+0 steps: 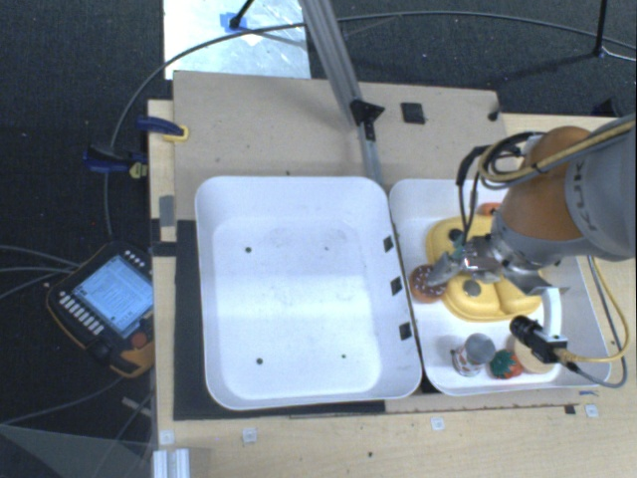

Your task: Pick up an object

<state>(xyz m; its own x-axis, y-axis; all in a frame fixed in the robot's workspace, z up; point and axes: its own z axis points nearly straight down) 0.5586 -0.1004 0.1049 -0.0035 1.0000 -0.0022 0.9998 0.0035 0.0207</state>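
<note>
The right bin (410, 207) holds several small things. A large yellow toy (478, 297) lies in its middle, partly under the arm. A brown round disc (428, 282) sits at the bin's left wall. Near the front edge lie a grey ball (480, 347), a red and green strawberry-like piece (506, 364) and a small white piece (461, 361). My gripper (466, 262) hangs low over the yellow toy's left side, close to the brown disc. The wrist hides what is under it.
The left bin (214, 207) stands beside the right one, their walls touching. Black cables loop over the arm (547, 207) above the right bin. A pendant (105, 297) lies off the bench at the left. A metal rod (333, 58) slants in from the top.
</note>
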